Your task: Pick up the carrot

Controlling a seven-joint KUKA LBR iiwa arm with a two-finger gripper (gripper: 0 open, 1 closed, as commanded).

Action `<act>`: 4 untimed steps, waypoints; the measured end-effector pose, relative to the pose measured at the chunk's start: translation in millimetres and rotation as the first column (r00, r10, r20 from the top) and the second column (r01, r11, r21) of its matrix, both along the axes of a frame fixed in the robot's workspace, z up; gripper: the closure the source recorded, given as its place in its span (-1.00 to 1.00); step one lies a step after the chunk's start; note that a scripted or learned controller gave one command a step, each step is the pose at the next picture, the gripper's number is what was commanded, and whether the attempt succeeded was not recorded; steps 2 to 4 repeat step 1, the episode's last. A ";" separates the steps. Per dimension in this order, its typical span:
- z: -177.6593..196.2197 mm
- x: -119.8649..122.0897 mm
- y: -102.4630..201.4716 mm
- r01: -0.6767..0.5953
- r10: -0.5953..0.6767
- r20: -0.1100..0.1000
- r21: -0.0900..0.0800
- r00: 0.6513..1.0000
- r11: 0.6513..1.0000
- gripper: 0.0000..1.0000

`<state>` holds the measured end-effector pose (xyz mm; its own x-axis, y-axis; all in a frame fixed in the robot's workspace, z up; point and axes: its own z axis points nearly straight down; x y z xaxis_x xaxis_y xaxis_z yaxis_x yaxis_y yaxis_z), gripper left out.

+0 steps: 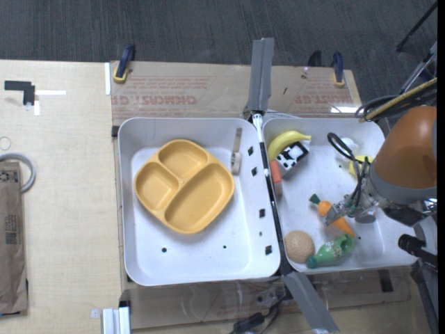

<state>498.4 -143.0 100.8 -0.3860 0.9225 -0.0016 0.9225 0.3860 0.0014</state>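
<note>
The carrot [332,216] lies in the right bin [368,259], lower centre-right of the frame, its long axis slanting from its green top at upper left down to an orange end at lower right. The grey arm [410,152] with its orange band comes in from the right edge, its gripper [350,209] low over the carrot's right part, though whether it grips anything I cannot tell. One banana [285,141], one tan ball [300,244] and one green bottle [331,252] share that bin, while one yellow divided plate [183,185] sits in the left bin [139,256].

The end effector [345,209] seems to hide part of the carrot [334,218].
</note>
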 end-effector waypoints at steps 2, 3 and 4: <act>116.5 -8.7 -2.7 0.107 -0.107 -0.003 0.000 0.994 0.994 1.00; 116.5 -8.7 -2.7 0.107 -0.107 -0.003 0.000 0.994 0.994 1.00; 116.5 -8.7 -2.7 0.107 -0.107 -0.003 0.000 0.994 0.994 1.00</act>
